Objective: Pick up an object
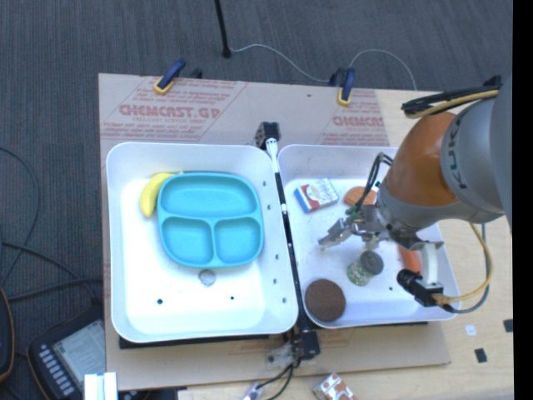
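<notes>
The tool (348,233) hangs low in the right bin (293,223), its fingers spread apart with nothing between them. Just below it lies a small greenish round object (364,268), probably the nearest candidate: it looks light and rigid, perhaps inclined to roll, so closing across its widest part seems safest. Nearby sit a brown disc (325,299), flat and likely hard to pinch from above, a red-and-white packet (316,195) and an orange piece (359,196). The left bin (125,248) carries a blue divided tray (211,220) and a banana (151,192). Both bins rest on a cardboard-covered worktop (166,115), clamped at the far edge, over dark carpet (50,57).
</notes>
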Controlling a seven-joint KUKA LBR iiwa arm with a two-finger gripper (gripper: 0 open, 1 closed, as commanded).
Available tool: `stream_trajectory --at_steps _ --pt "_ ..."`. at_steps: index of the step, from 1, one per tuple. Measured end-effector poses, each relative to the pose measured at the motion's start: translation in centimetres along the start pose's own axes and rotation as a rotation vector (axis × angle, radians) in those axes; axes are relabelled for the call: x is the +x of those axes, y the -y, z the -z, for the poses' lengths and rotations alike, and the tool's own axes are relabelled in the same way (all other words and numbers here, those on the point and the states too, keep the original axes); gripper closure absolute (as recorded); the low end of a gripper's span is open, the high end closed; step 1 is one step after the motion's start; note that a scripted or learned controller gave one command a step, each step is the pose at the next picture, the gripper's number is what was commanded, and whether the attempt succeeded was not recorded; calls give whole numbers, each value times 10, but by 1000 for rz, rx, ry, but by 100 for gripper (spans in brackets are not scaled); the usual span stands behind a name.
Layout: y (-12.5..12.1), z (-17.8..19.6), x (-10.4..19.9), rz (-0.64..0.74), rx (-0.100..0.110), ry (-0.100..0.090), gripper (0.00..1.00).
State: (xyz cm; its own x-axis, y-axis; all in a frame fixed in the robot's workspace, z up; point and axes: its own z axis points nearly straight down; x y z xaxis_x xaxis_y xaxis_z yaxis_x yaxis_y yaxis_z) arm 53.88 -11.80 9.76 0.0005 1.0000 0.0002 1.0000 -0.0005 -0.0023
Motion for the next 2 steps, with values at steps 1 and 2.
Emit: stream_trajectory --at_steps 1,2 --pt "51 -9 6 0 -16 5 0" --pt "51 -9 18 -3 -16 8 0"
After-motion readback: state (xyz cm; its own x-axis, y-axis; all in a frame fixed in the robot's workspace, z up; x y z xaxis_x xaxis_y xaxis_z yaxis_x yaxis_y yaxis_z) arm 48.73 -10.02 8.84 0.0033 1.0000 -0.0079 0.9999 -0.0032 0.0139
